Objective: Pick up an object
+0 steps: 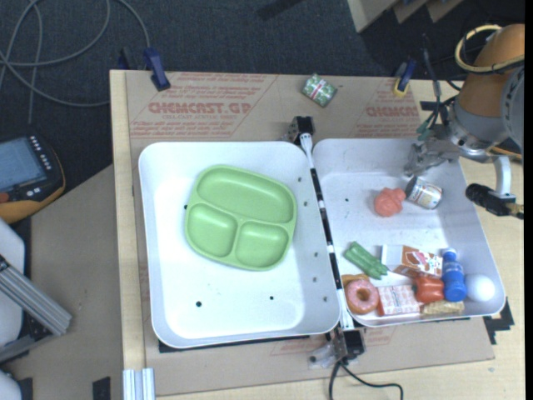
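Note:
My gripper (422, 163) hangs low over the back of the right bin (350, 161), reaching in from the right. Just below its tip a small silver can (426, 195) lies on its side, touching or nearly touching it; I cannot tell which. A salmon-red ball (388, 202) rests left of the can. Along the bin's front lie a green vegetable piece (366, 259), a pink donut (361, 294), a pink wafer pack (398, 300), a red-and-white packet (422, 261), a blue bottle (453, 276) and a white egg (481, 287).
The left bin (166, 290) holds a green divided plate (240, 217). A small green wrapped item (319, 89) lies on the bench behind the bins. Blue clamps (155, 69) stand at the bench's back edge. The arm's grey and orange body (491, 98) fills the right rear.

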{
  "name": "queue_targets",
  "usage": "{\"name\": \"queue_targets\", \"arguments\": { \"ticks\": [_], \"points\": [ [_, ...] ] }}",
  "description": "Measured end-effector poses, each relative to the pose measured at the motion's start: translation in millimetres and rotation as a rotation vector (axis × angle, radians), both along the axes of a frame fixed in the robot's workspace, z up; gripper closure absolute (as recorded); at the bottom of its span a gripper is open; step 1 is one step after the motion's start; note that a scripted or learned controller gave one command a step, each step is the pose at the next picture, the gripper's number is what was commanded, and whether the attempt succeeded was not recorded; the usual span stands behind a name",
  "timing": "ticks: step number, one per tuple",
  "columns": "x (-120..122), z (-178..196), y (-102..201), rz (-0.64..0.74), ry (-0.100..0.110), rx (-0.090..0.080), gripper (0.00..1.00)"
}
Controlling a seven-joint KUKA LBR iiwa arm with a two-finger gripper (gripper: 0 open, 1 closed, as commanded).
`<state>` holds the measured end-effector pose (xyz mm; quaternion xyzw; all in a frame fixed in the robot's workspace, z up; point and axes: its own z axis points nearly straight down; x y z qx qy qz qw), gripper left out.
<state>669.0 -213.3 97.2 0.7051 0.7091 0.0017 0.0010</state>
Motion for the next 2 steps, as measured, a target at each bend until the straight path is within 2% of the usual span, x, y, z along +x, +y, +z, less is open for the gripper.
{"name": "queue_targets", "arguments": {
  "ticks": [1,2],
  "points": [
    [0,0,1,0.0,0.002,0.003,0.0],
    [-35,-11,78,-0.004,0.005,0.0,0.0]
  ]
}}
